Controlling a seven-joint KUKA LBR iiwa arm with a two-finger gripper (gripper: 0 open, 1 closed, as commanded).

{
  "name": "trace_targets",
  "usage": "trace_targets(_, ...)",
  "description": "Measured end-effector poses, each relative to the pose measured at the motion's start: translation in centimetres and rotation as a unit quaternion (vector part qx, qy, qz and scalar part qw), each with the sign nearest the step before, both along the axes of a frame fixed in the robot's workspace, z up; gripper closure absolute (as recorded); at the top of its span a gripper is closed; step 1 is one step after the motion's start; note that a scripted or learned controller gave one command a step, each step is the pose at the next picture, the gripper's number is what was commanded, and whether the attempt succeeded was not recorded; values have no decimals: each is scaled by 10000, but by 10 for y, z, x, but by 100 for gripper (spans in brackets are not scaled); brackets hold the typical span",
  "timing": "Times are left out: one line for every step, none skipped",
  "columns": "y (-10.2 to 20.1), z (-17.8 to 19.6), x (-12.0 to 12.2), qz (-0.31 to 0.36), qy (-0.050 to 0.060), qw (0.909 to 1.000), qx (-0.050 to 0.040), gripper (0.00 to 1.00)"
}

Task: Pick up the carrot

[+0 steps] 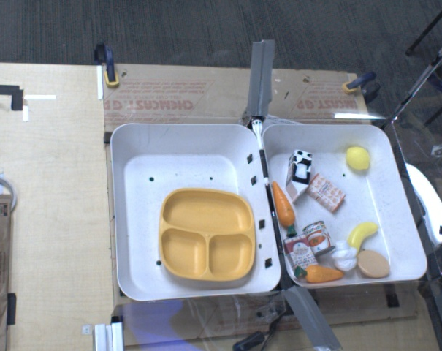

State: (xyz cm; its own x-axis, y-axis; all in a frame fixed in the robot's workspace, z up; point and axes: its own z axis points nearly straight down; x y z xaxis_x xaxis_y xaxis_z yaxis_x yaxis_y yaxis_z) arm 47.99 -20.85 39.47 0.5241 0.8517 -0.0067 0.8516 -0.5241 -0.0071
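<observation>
An orange carrot (283,205) with a green tip lies lengthwise along the left wall of the right bin (403,196), close to the divider between the bins. A second, smaller carrot (321,273) lies near that bin's front edge, its green end pointing left.
The left bin (133,196) holds a yellow divided plate (207,234). In the right bin lie a black-and-white carton (301,169), a snack packet (327,193), a lemon (358,158), a can (318,237), a banana (362,234), a tan round piece (372,264) and a small box (302,254).
</observation>
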Motion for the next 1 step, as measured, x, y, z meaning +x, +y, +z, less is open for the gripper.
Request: trace_targets(57,-111,-1,-680,3,9977,0,0)
